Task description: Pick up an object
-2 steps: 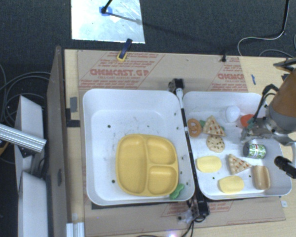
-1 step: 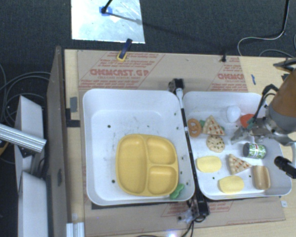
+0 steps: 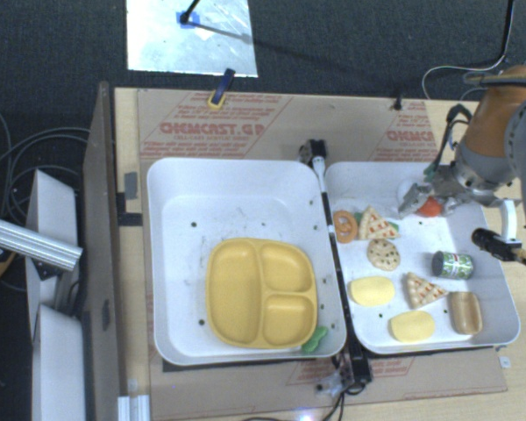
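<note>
A small red-orange object lay in the right bin, toward its 1 o'clock corner, partly covered by the gripper that sat directly over it. The fingers looked spread, one tip at the object's 9 o'clock side and another at its 3 o'clock side, but whether they touched it could not be told, and nothing showed it lifted. Likely risk, as a judgement: the piece was small and low, so closing fingers could skate over it or nudge it toward the bin wall at 12 o'clock, ending in an empty pinch. A pizza slice sat close by at the object's 8 o'clock, with a pretzel beyond it; a sideways shove could drive the target into them or snag the slice instead. Farther out, toward 6 o'clock, lay a round cookie, a green can on its side, a second pizza slice, two pale yellow pieces and a brown bread-like piece, all well clear of the grasp. The left bin held a yellow divided plate.
</note>
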`<control>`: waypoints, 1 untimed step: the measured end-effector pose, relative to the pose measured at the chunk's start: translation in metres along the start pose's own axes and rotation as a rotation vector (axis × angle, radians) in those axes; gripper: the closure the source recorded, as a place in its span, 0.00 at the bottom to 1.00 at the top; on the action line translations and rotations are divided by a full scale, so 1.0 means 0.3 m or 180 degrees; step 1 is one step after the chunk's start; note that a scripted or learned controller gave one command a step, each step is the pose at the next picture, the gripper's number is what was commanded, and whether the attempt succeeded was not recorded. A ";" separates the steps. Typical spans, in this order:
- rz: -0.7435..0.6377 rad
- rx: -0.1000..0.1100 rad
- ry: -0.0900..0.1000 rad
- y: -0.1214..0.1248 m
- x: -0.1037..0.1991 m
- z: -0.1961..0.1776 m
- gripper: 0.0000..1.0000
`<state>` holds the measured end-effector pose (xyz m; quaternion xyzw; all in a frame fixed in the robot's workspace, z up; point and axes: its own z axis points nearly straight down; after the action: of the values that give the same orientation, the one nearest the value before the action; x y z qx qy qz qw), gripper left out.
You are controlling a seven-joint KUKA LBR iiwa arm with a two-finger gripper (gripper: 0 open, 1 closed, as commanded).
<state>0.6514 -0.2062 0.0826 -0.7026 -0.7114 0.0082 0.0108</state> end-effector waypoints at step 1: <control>0.0018 0.0075 0.0003 0.024 -0.016 0.006 0.00</control>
<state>0.6586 -0.2109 0.0807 -0.7044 -0.7094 0.0163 0.0195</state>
